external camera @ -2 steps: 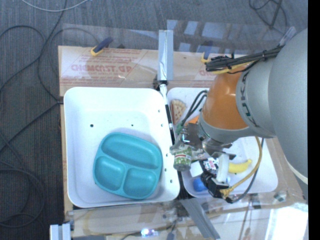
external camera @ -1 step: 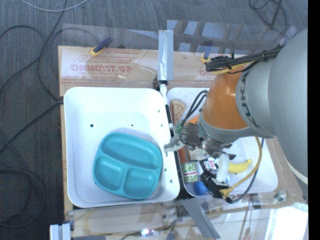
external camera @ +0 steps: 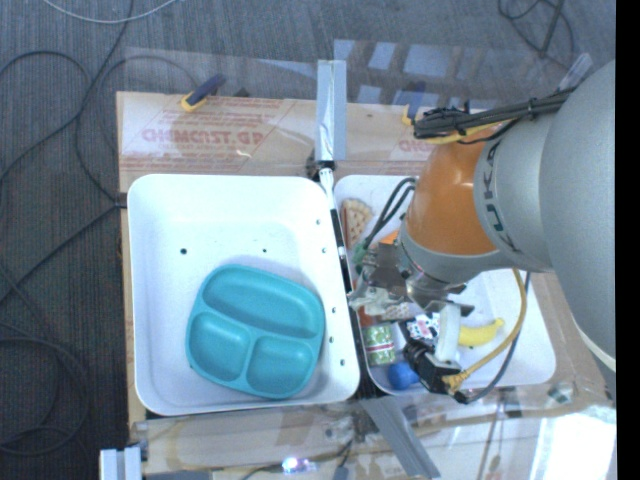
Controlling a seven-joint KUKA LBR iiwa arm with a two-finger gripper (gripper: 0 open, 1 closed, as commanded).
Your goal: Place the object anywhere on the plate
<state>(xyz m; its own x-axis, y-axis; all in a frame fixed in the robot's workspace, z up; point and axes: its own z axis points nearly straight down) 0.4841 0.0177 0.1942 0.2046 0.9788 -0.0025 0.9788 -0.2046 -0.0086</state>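
Grey arm [external camera: 560, 188] covered most of the right bin [external camera: 535, 353]; hand [external camera: 420, 318] state indiscernible; banana [external camera: 478, 332] lay partly hidden, long axis left-right; teal plate [external camera: 256, 331] in left bin [external camera: 200, 218]

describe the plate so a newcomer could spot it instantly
Find the left white bin of the two side by side. The plate lies in its lower half, toward the wall shared with the right bin. It is teal, rounded, and split into three compartments, unlike the small clutter under the arm.
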